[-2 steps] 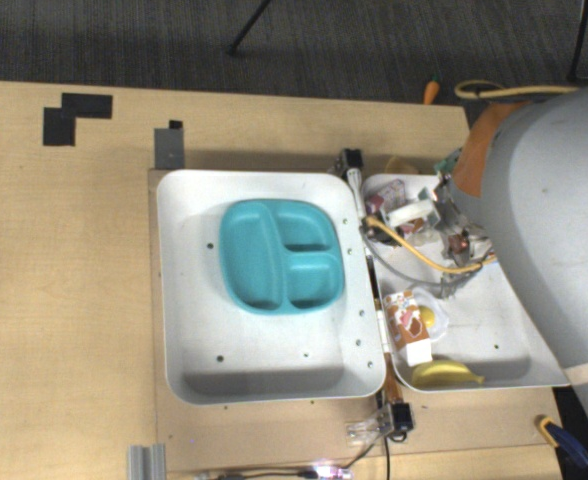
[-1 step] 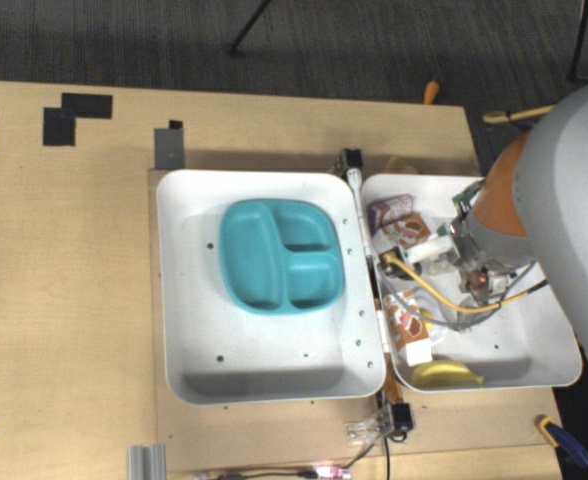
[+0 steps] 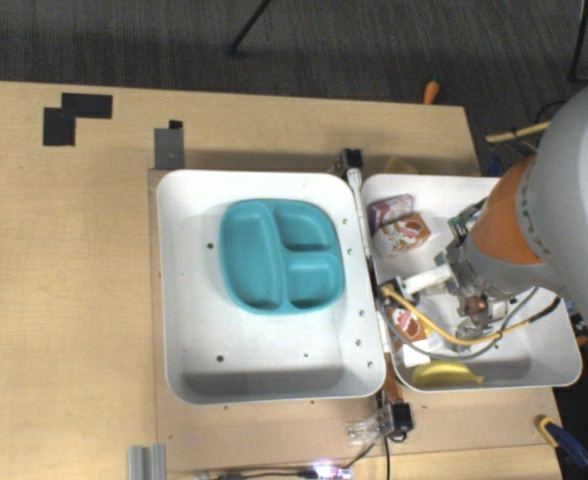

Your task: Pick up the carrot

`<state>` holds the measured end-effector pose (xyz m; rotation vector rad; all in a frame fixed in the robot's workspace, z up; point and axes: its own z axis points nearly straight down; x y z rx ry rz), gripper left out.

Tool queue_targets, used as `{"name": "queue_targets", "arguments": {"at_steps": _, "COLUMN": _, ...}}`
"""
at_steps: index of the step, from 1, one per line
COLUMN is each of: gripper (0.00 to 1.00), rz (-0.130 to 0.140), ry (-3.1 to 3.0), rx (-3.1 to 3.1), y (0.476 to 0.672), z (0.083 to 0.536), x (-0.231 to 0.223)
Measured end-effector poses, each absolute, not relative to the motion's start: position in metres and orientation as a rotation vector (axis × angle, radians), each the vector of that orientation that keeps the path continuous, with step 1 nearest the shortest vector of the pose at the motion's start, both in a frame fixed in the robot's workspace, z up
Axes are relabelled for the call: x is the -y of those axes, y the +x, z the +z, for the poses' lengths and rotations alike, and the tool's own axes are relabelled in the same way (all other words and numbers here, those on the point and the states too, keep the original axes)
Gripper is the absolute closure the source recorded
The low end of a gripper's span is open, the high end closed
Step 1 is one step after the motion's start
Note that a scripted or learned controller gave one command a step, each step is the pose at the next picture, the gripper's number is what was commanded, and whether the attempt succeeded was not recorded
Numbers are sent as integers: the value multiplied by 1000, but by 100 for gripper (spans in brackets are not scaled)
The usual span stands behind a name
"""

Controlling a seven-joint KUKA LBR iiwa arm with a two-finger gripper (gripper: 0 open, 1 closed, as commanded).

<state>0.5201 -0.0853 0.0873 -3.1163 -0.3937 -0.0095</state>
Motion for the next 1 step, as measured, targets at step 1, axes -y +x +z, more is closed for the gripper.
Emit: {"name": "queue_targets", "arguments": {"at_steps": 1, "gripper": 0, "rz": -3, "ry": -2899, "rx": 1218, "y": 511, "z": 87, "x": 158}}
